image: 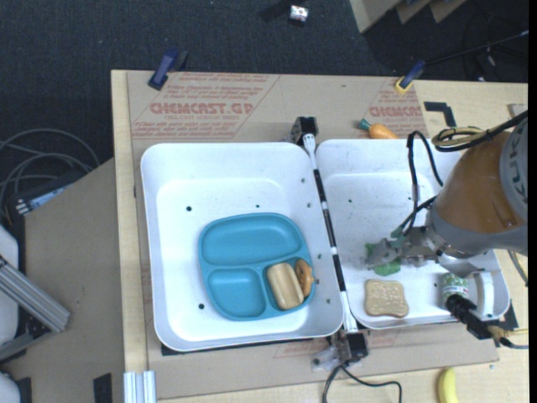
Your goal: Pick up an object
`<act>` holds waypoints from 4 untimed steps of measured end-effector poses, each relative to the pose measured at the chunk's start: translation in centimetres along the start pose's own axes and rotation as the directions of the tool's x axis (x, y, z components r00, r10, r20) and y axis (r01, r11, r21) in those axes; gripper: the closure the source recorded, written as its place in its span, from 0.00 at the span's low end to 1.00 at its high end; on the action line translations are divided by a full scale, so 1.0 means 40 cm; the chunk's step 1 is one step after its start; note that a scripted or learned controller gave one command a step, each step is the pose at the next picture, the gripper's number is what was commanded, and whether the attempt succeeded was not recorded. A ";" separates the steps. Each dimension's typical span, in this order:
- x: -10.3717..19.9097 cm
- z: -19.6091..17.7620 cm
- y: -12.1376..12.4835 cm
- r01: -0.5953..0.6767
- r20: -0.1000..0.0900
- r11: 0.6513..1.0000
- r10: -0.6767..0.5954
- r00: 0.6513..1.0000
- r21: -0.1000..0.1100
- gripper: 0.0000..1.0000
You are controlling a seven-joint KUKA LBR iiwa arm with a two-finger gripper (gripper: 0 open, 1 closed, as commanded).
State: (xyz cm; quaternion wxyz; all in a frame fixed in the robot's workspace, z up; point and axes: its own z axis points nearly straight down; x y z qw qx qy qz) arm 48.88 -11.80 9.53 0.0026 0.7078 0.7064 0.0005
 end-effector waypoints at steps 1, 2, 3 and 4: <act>0.000 -0.024 0.001 -0.001 0.001 1.000 0.001 1.000 -0.002 1.00; 0.000 -0.024 0.001 0.000 0.000 1.000 0.000 1.000 -0.001 0.00; 0.052 0.028 -0.026 0.002 -0.005 1.000 -0.002 1.000 0.007 0.00; 0.012 0.027 0.070 0.001 -0.002 1.000 -0.001 1.000 0.003 0.00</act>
